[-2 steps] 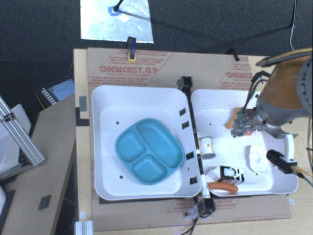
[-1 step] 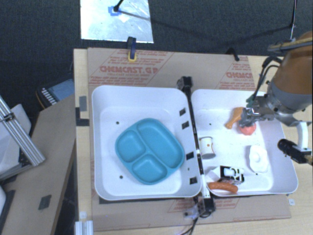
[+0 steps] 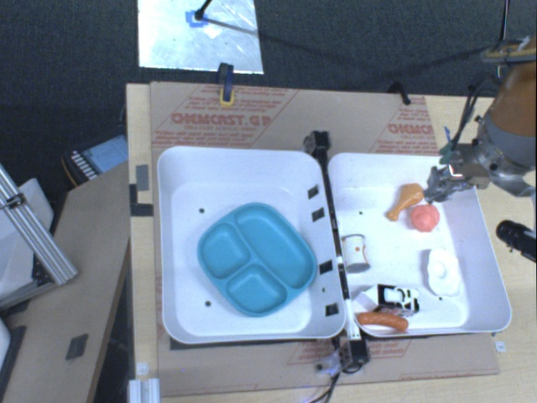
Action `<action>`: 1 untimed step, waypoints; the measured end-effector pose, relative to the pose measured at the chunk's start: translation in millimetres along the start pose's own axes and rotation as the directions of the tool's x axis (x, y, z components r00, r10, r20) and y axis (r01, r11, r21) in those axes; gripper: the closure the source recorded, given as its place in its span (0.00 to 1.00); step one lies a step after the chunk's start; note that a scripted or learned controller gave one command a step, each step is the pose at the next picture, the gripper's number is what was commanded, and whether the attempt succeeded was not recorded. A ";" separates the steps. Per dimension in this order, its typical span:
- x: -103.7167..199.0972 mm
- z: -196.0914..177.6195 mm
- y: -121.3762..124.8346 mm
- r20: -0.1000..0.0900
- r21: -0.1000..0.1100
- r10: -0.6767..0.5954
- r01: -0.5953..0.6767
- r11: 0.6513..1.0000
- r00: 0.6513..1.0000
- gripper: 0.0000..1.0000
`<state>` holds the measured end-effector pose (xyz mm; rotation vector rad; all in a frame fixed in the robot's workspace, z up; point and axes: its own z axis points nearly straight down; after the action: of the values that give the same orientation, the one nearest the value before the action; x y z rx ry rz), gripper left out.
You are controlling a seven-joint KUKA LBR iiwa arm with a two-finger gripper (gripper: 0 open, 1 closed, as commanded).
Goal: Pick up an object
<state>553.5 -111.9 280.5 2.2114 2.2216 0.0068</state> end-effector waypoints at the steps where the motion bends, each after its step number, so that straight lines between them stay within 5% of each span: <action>1: 52.7 20.7 1.6 -0.003 0.006 -0.005 0.005 1.000 1.000 1.00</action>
<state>555.1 -59.3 259.7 2.2107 2.2320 0.0033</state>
